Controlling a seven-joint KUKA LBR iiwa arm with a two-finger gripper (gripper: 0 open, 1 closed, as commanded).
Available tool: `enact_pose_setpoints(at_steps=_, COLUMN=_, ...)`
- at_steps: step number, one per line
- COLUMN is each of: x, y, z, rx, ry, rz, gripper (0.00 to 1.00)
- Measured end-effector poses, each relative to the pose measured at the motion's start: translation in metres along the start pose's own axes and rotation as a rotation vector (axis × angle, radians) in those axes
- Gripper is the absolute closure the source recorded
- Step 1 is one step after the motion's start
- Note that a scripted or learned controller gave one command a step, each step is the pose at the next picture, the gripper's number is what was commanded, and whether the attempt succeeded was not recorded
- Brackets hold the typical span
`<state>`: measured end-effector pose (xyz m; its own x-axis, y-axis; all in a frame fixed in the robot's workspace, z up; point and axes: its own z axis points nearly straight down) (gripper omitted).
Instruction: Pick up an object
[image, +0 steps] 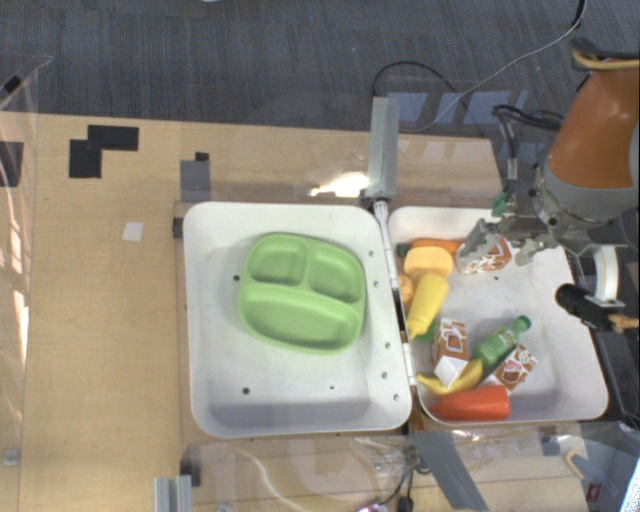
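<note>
The 2 white bins sit side by side. The left bin (215, 400) holds a big green tray (301, 292) with 3 parts. The right bin (590, 395) holds all the small toys. The grey and orange arm (592, 140) reaches in over the top of the right bin. Its claw (503, 240) is spread and hangs right over a small red and white pack (487, 261); it pinches nothing yet.

I think the grab is just about to start. To do it well, the claw should go straight down so 1 finger lands on each side of the pack, then squeeze and lift slowly. The orange block (432, 256) lies just beside the pack, so the claw must not bump it.

Other toys lie lower down: a yellow bottle (426, 303), a green bottle (497, 344), a red carrot (471, 403) and 2 more red and white packs (452, 342). The print on the packs is too small to read
</note>
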<state>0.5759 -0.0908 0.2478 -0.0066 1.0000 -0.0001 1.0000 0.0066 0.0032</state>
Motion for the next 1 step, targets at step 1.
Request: enact_pose_setpoints(at_steps=1, x=0.0317, y=0.0681, z=0.0635, rx=0.001, ry=0.001, rz=0.062, gripper=0.00)
